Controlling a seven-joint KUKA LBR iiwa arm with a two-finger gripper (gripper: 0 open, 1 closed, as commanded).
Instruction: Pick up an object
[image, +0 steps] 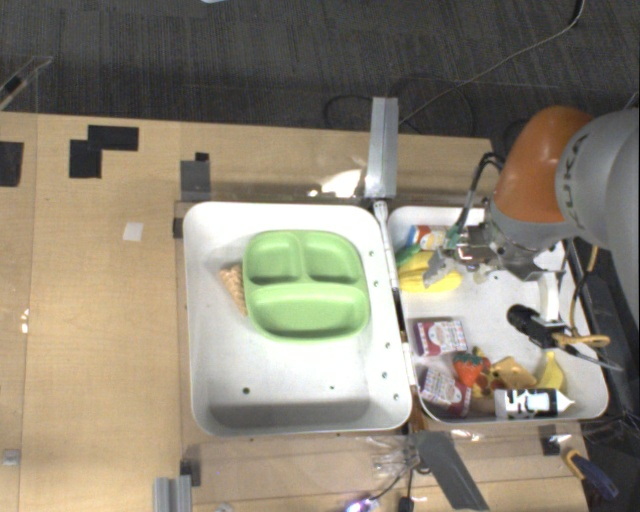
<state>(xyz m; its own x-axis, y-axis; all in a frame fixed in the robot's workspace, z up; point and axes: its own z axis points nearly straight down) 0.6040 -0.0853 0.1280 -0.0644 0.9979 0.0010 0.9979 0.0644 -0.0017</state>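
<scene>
Camera view: claw (447, 262) over yellow toy (425, 274)

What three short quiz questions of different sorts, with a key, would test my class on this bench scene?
1. True or false: the green divided tray lies in the left bin.
2. Which bin is the tool over? A left, B right.
3. Fill in: the yellow object below the tool lies near the right bin's ____ corner.

Key: 1 true; 2 B; 3 upper left.
</scene>
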